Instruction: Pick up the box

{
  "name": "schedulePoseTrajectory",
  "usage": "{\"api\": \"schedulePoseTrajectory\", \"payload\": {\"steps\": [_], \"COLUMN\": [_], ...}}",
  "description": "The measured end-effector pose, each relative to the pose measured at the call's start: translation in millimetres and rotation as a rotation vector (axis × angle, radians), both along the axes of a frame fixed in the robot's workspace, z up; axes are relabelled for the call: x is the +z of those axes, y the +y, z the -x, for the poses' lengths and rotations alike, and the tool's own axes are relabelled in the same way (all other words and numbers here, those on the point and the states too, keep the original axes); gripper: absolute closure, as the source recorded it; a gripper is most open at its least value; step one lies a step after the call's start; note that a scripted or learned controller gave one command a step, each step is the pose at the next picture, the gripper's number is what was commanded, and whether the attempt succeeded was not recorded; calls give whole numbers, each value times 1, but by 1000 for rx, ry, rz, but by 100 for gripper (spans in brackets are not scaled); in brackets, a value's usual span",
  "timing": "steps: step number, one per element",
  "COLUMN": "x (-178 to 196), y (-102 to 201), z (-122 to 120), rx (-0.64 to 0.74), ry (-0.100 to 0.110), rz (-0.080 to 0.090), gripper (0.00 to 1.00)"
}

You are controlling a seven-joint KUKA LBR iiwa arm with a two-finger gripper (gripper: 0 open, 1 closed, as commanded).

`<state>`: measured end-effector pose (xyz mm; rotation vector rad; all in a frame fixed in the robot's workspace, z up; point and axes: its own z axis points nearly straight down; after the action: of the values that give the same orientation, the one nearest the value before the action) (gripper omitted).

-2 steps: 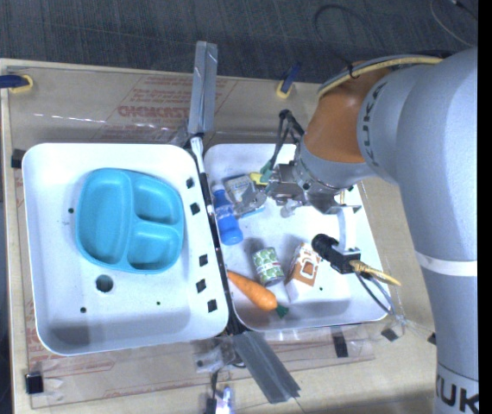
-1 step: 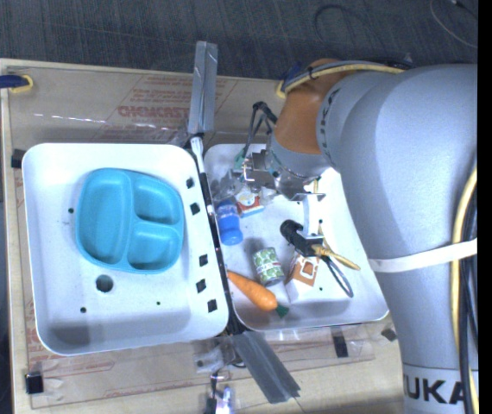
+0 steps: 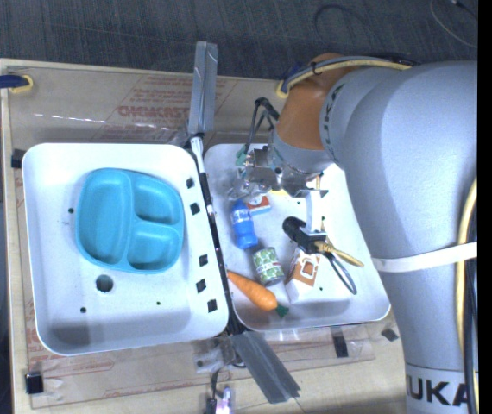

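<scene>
- A sky-blue plastic divided tray (image 3: 131, 219) with three compartments lies in the left shallow white bin (image 3: 56, 309), filling much of its upper half.
- A small blue plastic bottle (image 3: 243, 227) with a white cap lies in the right shallow white bin (image 3: 362, 296), near its left side.
- A small green-labelled can (image 3: 268, 266) sits just below the bottle.
- An orange toy carrot (image 3: 255, 291) with a green tip lies slanted along the right bin's lower left edge.
- Black-handled scissors (image 3: 319, 247) with yellow parts lie toward the right bin's right side.
</scene>
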<state>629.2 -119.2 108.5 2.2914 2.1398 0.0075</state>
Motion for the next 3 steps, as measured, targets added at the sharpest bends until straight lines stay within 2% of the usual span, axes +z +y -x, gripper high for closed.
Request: {"api": "schedulePoseTrajectory", "payload": {"steps": [1,2,3], "x": [-13,83,142], "y": [25,81,57], "z": [53,27,116], "rx": [-169,-614,-774], "ry": [4,12,13], "rz": [-3,-4,-4], "gripper": [100,100,100]}}
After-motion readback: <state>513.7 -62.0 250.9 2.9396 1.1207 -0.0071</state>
